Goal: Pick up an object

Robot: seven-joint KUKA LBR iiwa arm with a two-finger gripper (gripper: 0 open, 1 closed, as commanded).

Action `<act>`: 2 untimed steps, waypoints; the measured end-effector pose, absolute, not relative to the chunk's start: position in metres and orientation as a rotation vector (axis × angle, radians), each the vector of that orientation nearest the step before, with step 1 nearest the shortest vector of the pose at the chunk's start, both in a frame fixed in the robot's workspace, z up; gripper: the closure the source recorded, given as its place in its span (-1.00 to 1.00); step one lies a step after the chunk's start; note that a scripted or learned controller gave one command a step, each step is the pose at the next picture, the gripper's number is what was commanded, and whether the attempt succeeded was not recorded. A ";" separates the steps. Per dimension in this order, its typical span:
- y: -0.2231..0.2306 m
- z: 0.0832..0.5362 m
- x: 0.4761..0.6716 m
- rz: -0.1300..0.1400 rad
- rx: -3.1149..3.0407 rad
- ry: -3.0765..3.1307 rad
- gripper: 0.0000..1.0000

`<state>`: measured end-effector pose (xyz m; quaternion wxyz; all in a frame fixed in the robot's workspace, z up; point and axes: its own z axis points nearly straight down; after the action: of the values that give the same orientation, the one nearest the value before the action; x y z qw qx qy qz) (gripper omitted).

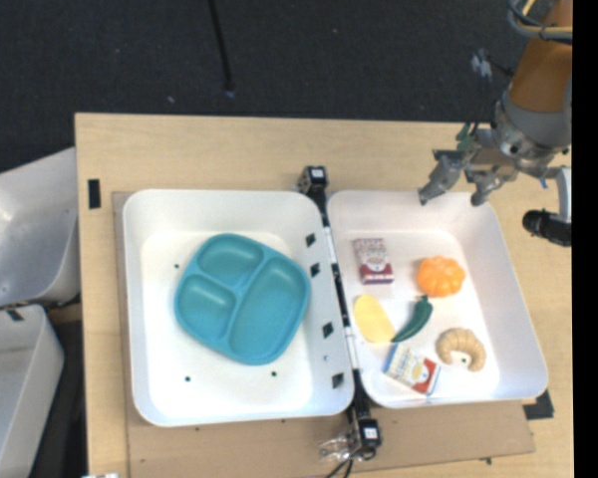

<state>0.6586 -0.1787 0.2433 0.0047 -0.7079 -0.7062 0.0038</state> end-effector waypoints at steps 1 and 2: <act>-0.178 0.253 0.661 -0.002 -2.222 -2.223 -1.00; -0.180 0.190 0.663 0.005 -2.220 -2.220 -1.00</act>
<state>0.6632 -0.1800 0.1898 0.0008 -0.7071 -0.7071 0.0017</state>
